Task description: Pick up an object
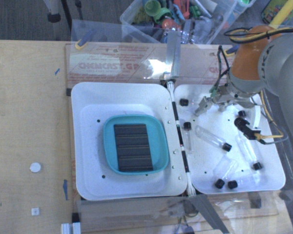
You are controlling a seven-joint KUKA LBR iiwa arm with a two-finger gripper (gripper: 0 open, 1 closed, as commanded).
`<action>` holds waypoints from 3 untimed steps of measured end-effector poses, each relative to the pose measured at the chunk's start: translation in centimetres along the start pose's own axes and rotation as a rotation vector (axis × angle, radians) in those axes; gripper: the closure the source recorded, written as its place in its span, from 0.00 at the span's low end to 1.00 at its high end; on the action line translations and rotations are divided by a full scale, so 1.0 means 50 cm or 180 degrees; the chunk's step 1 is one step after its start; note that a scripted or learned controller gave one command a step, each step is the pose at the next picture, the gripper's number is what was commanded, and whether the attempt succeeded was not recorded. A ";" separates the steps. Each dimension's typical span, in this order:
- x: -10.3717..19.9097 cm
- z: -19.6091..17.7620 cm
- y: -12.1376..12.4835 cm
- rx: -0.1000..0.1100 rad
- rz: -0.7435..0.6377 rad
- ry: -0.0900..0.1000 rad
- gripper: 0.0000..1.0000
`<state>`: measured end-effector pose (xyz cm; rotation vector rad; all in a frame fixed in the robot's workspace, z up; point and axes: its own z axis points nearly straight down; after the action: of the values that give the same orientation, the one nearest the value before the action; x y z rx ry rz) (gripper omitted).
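Several clear plastic tubes with black caps lie in the right bin [273, 179]. One tube [211, 138] lies slanted in the middle, another tube [247, 150] is to its right, and a third tube [225, 170] lies near the front. Loose black caps [184, 102] sit near the bin's left wall. My gripper [211, 105] hovers over the back part of this bin, above and behind the middle tube. Its fingers [201, 107] are spread, with nothing between them. The left bin [88, 106] holds a teal tray [110, 130] with a dark ribbed block [133, 147] in it.
A clear tub of colourful toys [180, 9] stands behind the bins. A metal divider [178, 130] separates the two bins. A black cable piece [245, 126] from the arm hangs over the right bin. The wooden bench [24, 106] stretches to the left, with a small white disc [35, 167] on it.
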<state>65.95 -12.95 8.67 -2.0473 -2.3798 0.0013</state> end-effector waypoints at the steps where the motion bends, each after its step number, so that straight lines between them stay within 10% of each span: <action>1: 0.090 -0.038 -0.143 -0.0008 -0.0292 -0.0003 0.00; 2: 0.089 -0.038 -0.144 -0.0008 -0.0290 -0.0003 0.00; 3: 0.051 -0.001 0.023 -0.0017 -0.0457 -0.0008 0.00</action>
<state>66.70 -10.26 8.71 -1.8747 -2.5247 -0.0026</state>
